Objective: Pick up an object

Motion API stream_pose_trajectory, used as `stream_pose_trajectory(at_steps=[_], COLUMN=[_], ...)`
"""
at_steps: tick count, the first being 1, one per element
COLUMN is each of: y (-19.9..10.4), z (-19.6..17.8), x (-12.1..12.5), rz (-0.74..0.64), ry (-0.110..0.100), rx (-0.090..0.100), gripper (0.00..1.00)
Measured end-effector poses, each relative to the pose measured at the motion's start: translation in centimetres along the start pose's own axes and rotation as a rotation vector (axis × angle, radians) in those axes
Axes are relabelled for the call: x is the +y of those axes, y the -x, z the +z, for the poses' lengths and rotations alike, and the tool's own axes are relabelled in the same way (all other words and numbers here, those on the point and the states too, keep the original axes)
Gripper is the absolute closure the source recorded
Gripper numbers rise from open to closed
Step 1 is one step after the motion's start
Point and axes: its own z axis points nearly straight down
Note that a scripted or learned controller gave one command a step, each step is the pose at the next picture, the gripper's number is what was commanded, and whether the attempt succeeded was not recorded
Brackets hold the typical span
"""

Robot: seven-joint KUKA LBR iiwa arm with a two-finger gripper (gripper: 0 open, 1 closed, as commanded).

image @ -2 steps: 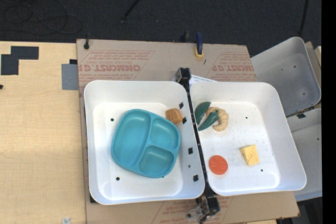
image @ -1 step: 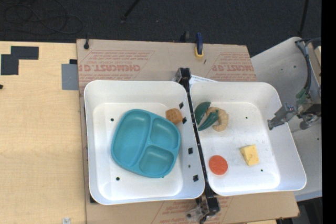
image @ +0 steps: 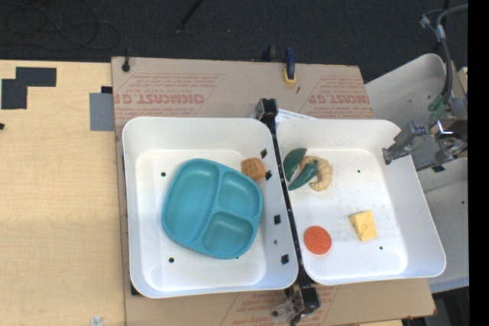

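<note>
Nearest the camera: cardboard sheet (image: pixel 336 305) sticks out from under both bins, with a black clip (image: pixel 299 305) at the front of the divider line.

Right bin (image: pixel 416 240): orange-red round piece (image: pixel 318 240) sits front-left on the floor, close to the inner wall. Yellow block (image: pixel 364 226) is just to its right, apart from it, slightly tilted. Further back, a green leaf-shaped piece (image: pixel 296 167) lies against a tan curved piece (image: pixel 322 173); the two touch, both near the inner wall.

Left bin (image: pixel 145 202): teal divided plate (image: pixel 212 207) lies flat and rotated, taking most of the floor. A small brown lump (image: pixel 253 168) sits just beyond the plate's far right corner, beside the inner wall; touching the plate rim or not, hard to call from here.

Gripper (image: pixel 397 149) hangs over the right bin's far right edge, reaching in from the right. Nothing between its fingers as far as I can see, well apart from every object on the bin floor. Spread or pressed together: can't tell, it's small and dark against the rim.

Farther back: more cardboard with reversed red print, a blue-and-yellow clamp (image: pixel 289 66) on its far edge. Wood benchtop (image: pixel 53 195) to the left, dark floor with cables (image: pixel 61 19) beyond.
</note>
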Motion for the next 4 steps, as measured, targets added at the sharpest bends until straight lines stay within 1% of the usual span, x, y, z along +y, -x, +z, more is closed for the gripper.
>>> stream_pose_trajectory(at_steps=[1,2,3,4], y=[0.3,-2.6,-1.2,-4.2], z=[-0.5,6.0,1.9,8.6], x=[0.0,-0.1,0.0,-0.2], rz=[0.003,0.005,0.008,0.005], ry=[-0.01,-0.016,-0.006,-0.017], rx=[-0.001,0.002,-0.001,0.002], gripper=[1.0,1.0,1.0,1.0])
